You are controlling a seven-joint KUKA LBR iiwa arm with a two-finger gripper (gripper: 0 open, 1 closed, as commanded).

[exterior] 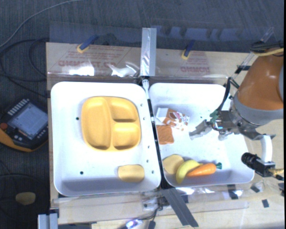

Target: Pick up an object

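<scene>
Overhead view of a bench bearing two shallow white bins side by side, the left bin (66,128) holding a yellow divided tray (110,122) and a pale yellow block (131,172) near its front wall, the right bin (200,92) holding the candidate objects for the pick. The arm (260,87), grey with an orange band, reaches in from the right and carries the gripper (199,130) over the middle of the right bin, above bare white floor; whether it is wide, narrow or closed cannot be told at this angle, and no object is seen within it. Candidate objects lie in two groups: a small printed packet (175,117) and an orange-brown flat piece (165,134) just left of the gripper near the dividing wall, and, along the front wall, a pale round item (170,162), a banana (185,168) and a carrot (202,169) touching one another. Judged stage: approach, before any grasp, with nothing lifted. The next move calls for choosing one target, centring over it and descending; the flat piece and packet are nearest but low-lying, while the clustered front items risk being nudged against each other or the bin wall
</scene>
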